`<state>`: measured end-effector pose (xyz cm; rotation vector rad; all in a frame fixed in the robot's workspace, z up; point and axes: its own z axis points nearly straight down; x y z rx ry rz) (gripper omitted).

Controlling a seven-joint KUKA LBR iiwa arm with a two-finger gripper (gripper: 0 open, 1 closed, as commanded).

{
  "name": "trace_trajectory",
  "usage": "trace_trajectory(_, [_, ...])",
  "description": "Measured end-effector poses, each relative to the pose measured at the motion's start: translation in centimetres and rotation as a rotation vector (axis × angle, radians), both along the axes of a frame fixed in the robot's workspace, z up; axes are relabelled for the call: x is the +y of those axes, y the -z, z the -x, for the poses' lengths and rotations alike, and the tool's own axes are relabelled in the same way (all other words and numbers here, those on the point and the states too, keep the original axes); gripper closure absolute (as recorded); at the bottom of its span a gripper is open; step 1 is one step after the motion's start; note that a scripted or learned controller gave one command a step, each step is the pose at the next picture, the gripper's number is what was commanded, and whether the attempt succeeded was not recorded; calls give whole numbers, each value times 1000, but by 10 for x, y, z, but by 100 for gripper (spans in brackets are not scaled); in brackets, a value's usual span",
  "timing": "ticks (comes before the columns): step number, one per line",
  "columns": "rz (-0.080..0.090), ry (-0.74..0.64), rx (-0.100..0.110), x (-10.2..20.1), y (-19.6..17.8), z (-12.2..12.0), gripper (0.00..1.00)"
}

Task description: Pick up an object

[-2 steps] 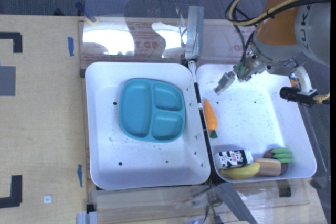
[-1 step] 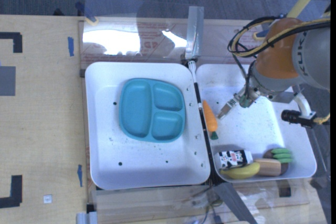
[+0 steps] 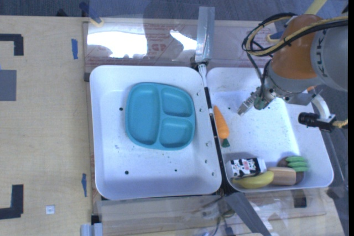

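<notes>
From the camera view I see my arm [image 3: 310, 52] reaching in from the right, with the tool [image 3: 250, 104] hanging over the upper middle of the right bin [image 3: 310, 141], above bare speckled floor. Its tips are small and dark at this slant, so I cannot tell whether it is open or closed, and I see nothing carried under it. The candidates lie apart from it: a toy carrot [image 3: 221, 124] rests along the right bin's left wall, just below and to the left of the tool, while a cluster sits against the near wall, made up of a banana [image 3: 255, 180], a small black-and-white patterned carton [image 3: 245, 166] touching it, and a tan block with a green piece [image 3: 293, 169] on top. The left bin [image 3: 105, 119] holds a blue divided plate [image 3: 160, 116], well away from the arm. I judge this to be the approach step, with no grasp made yet. The carrot looks like the nearest target; the next move calls for shifting down and left, lining up across its narrow body, then descending without striking the divider. As for writing, the carton's print is too small to read, and part of a letter shows on the arm's grey housing, but I cannot make out a word.
</notes>
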<state>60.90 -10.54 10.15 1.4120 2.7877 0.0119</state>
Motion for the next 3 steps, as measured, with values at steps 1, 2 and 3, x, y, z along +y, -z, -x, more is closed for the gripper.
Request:
trace_trajectory(1, [3, -336, 5, 86, -88, -39, 100])
trace_trajectory(2, [0, -227, 16, 105, -84, -5, 100])
trace_trajectory(3, [-5, 388, 13, 132, -116, -19, 100])
